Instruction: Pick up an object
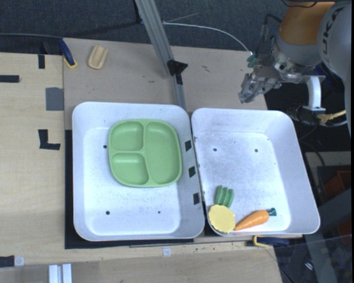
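My gripper (251, 91) hangs above the bench just beyond the far edge of the right bin (283, 158), high over its back rim, with nothing visible between its fingers. In the right bin's near left corner lie a yellow round toy with green leaves (222, 215) and an orange carrot (252, 219) beside it. A green divided plate (145, 152) rests in the left bin (88, 175), toward its back.
A grey metal pole (159, 34) slants down to the gap between the bins at the back. A small tan block (97, 57) and a blue-and-yellow clip (67, 54) lie on the bench behind the left bin. Cables hang at the right.
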You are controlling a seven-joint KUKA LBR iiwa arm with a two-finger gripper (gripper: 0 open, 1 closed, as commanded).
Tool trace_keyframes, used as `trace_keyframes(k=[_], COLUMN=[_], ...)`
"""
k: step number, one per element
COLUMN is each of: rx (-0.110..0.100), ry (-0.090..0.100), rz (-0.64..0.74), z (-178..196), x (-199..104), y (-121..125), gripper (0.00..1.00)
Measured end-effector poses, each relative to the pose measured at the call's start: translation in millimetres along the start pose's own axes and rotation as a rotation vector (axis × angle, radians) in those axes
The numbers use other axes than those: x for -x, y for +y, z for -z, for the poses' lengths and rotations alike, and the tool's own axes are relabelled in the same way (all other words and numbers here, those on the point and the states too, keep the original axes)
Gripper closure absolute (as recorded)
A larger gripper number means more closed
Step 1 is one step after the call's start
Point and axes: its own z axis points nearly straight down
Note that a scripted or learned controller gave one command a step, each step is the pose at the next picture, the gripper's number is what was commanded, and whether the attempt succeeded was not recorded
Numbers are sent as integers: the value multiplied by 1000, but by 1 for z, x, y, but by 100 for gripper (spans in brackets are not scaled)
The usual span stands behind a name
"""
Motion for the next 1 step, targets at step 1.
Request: trace_keyframes(k=[1], rx=[-6], ry=[2], rz=[3], z=[-3], x=[-50], y=[-29], gripper=[100])
